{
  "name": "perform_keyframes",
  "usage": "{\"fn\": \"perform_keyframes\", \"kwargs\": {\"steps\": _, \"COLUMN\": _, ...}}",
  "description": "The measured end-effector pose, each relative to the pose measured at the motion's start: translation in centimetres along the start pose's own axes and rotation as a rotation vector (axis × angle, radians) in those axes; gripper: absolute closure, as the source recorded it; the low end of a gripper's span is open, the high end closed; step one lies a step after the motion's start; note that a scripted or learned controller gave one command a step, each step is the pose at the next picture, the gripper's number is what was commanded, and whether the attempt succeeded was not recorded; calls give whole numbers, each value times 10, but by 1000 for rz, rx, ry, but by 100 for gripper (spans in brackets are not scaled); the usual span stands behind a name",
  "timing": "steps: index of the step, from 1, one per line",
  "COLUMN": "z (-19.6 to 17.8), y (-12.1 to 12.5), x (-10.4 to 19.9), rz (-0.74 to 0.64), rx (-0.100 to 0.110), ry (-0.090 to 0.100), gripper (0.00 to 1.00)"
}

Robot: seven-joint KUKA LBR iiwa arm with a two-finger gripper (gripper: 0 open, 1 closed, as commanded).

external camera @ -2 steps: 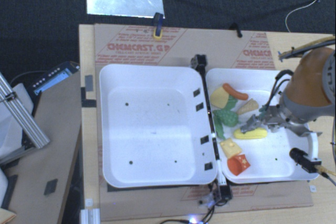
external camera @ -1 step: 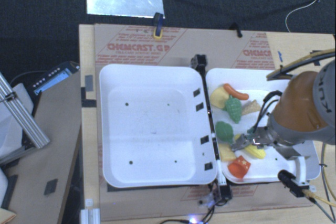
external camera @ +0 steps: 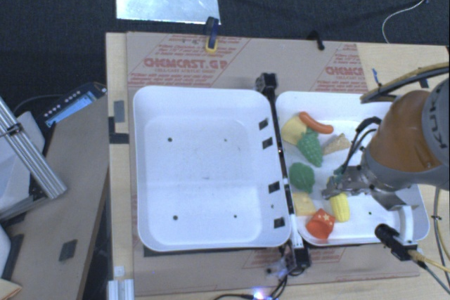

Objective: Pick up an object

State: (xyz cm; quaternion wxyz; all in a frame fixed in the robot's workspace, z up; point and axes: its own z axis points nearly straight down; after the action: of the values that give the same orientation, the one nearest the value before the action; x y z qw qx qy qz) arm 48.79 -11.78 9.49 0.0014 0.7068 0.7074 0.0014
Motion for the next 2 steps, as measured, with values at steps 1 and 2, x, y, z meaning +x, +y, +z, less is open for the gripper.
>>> {"fn": "perform_keyframes", "kwargs": {"steps": 1, "z": -94, "y": 29, "x": 87, "rz": -12, "rx": -8, "ry": 4, "gripper": 100}}
{"fn": "perform_keyframes", "kwargs": {"steps": 2, "z": -133, "y": 31, "x": 151, "rz": -10, "rx": -1, "ry": 4, "gripper": 100}}
